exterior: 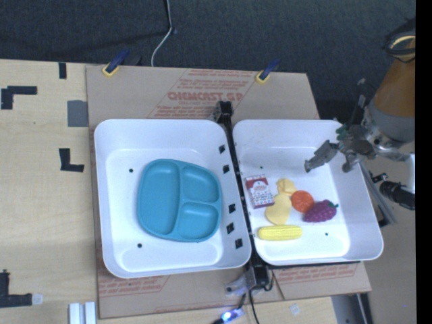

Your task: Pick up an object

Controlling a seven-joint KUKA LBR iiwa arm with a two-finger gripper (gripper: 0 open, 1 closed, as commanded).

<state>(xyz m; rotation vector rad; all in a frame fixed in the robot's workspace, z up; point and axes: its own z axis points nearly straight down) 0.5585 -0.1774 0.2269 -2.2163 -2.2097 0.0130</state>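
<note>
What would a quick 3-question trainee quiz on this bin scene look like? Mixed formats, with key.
1. True or false: the blue tray lies in the right bin.
2. Which item lies nearest the front rim of the right bin: A) purple grapes B) yellow corn C) small red carton?
3. Fill in: the gripper hovers over the ___ bin.

Key: 1 false, it lies in the left bin; 2 B; 3 right.
</note>
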